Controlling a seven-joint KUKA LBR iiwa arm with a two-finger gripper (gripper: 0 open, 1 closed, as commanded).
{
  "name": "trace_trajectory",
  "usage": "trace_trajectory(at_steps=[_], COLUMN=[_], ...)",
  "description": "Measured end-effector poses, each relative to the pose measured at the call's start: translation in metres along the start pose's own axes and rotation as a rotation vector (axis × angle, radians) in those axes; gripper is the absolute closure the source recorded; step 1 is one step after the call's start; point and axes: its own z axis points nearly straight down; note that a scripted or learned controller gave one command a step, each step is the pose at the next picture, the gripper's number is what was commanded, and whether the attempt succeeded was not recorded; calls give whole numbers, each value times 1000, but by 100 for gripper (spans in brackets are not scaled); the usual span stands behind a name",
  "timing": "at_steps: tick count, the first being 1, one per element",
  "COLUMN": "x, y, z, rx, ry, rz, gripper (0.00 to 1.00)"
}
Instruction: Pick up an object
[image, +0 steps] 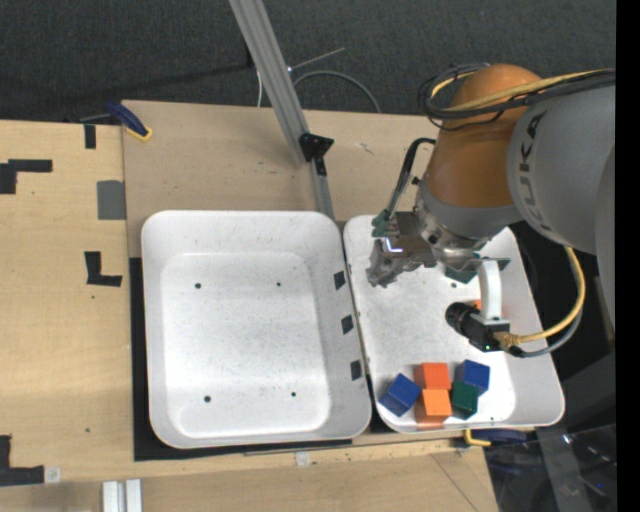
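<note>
My gripper (384, 268) hangs over the upper left part of the right bin (400, 330), near the wall it shares with the left bin. I see nothing between its fingers. At the front of the right bin lies a cluster of blocks: a blue block (401, 393), an orange block (434, 376) with a second orange block (435, 402) just below it, a green block (464, 400) and another blue block (476, 375). The cluster lies well below the gripper, toward the bin's near edge.
The left bin (240, 330) sits beside the right one. A grey metal pole (285, 90) slants down from the top to the bins' shared corner. A black cylinder (466, 320) with an orange-white piece (490, 290) hangs from the arm over the right bin's right side.
</note>
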Motion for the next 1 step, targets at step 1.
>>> trace_trajectory(at_steps=[1], x=[52], y=[3], z=[24], rx=[0], ry=[-1], rz=[0], gripper=[100])
